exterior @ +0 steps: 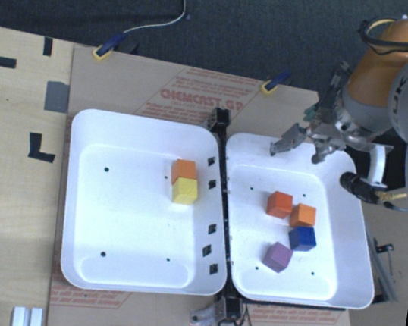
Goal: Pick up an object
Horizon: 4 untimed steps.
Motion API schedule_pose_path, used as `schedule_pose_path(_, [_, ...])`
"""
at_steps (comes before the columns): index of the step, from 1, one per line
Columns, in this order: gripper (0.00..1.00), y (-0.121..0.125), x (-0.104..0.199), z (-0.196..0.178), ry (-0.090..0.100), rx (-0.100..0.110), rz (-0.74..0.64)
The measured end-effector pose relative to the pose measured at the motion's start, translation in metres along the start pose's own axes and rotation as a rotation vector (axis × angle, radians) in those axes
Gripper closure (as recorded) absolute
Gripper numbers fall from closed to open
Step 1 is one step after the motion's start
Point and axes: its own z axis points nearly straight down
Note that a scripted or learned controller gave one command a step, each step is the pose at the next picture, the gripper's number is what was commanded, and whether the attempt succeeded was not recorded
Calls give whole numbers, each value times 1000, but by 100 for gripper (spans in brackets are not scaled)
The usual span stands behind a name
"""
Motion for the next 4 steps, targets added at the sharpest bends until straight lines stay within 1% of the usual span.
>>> schedule_pose_path(1, [0,-55,-48,104,1,13,6])
schedule_pose_path(2, [0,-67,2,122,-1,-3,-2])
schedule_pose_path(3, [100,-67,0,113,-1,-1,0])
schedule_pose_path(4, [100,-42,80,17,2,-10,-9])
